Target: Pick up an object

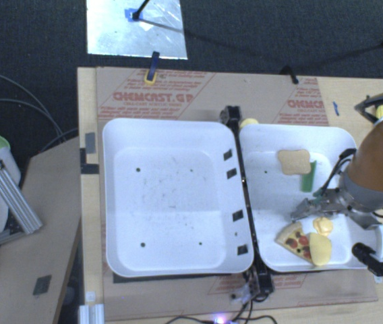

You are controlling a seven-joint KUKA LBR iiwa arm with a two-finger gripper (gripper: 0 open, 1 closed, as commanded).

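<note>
Left bin [171, 130]: a shallow white tray filling the centre-left of the frame, its floor bare apart from faint scuffs and a few small dark dots, open across its whole width.

Right bin [266, 144]: sat just beside the left one, the two rims meeting along a dark strip with black clips down the middle of the frame.

Contents of the right bin: a tan slice of toast [293, 160] near the upper rim, with a green stick [309, 177] touching its lower right corner; a pizza slice [296, 240] near the lower rim; a pale yellow piece [320, 249] just beside the pizza on its right; a smaller yellow piece [322, 225] above that.

Gripper [305, 210]: reached in from the right edge of the frame, below the orange band of the arm, its grey fingertips low over the bin floor between the toast and the pizza slice. The fingers seemed slightly parted with nothing between them, though the view was blurred there.

Room: the upper left of the right bin lay open; the lower right corner was crowded.
</note>
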